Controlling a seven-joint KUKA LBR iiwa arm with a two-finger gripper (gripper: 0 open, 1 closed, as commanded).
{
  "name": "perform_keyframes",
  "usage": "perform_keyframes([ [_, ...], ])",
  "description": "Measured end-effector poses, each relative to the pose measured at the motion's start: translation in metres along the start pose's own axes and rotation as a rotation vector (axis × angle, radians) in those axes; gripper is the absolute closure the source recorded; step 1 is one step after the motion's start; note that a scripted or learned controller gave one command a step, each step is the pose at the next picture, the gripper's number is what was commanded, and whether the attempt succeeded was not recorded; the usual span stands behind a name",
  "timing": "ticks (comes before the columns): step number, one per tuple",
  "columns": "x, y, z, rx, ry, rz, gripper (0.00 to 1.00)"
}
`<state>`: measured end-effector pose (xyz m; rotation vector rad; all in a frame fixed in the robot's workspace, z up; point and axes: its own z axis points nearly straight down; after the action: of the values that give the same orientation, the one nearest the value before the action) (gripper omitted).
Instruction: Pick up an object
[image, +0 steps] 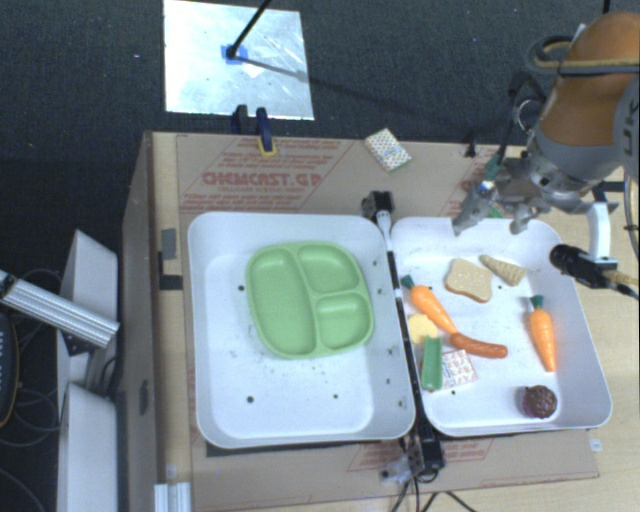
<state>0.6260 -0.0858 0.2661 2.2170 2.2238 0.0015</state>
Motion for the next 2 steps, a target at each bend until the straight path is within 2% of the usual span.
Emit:
perform_keyframes([
  [1,-0.041,-0.049,0.126,0.004,0.0,0.003,0.0],
  [2,-0.087,0.01,0.175,-0.002,0.0,0.001,0.0],
])
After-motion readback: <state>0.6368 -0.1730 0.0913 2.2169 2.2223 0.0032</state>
